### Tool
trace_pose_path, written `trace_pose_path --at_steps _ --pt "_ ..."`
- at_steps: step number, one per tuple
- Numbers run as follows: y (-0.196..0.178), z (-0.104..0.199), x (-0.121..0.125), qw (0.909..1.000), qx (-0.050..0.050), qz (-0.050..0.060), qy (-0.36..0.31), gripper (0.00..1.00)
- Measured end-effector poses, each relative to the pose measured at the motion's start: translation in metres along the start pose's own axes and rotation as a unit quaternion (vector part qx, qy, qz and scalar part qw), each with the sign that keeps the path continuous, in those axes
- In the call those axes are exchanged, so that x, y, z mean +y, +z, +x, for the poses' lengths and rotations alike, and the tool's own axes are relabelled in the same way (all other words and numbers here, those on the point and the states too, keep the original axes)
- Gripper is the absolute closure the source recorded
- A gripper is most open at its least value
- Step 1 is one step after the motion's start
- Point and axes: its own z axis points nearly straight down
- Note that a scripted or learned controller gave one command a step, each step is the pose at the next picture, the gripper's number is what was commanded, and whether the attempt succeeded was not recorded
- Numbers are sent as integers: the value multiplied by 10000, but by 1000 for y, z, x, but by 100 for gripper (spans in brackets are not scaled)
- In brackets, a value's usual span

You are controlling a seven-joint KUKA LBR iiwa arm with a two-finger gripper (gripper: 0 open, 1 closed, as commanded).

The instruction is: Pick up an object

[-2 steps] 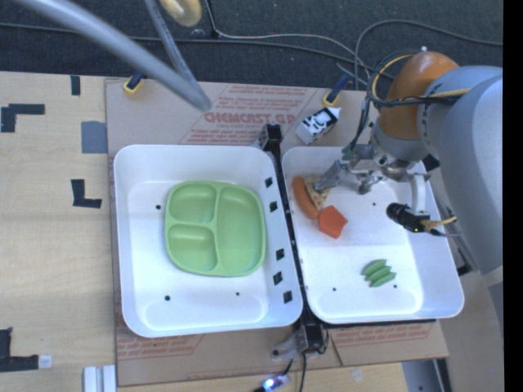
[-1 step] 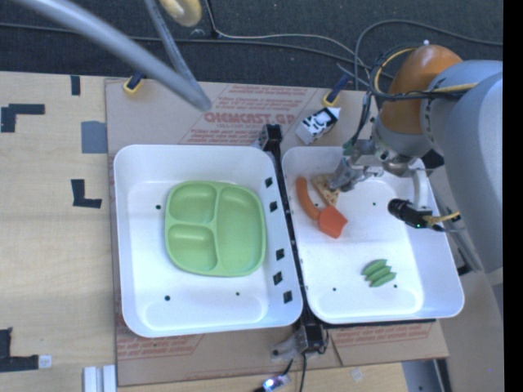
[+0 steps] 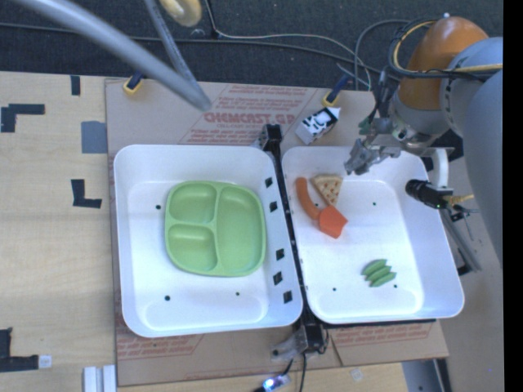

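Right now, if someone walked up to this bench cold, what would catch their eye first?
Probably the bright green divided plate, alone in the left bin. Next, the cluster in the right bin: an orange sausage, a cracker-like wedge, a red-orange block, with green pea pods apart. The gripper hovers over that bin's far edge.

My arm (image 3: 458,64) comes in from the right, orange band up top, wrist angled down-left, hand (image 3: 358,163) hanging low with nothing in it.
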Motion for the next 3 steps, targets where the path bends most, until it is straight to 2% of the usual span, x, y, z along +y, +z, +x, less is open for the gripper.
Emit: trace_pose_path --at_steps 2,3 --pt "-96 0 2 10000 2 -1 -3 100" --pt "-82 50 -25 10000 11 35 -13 100"
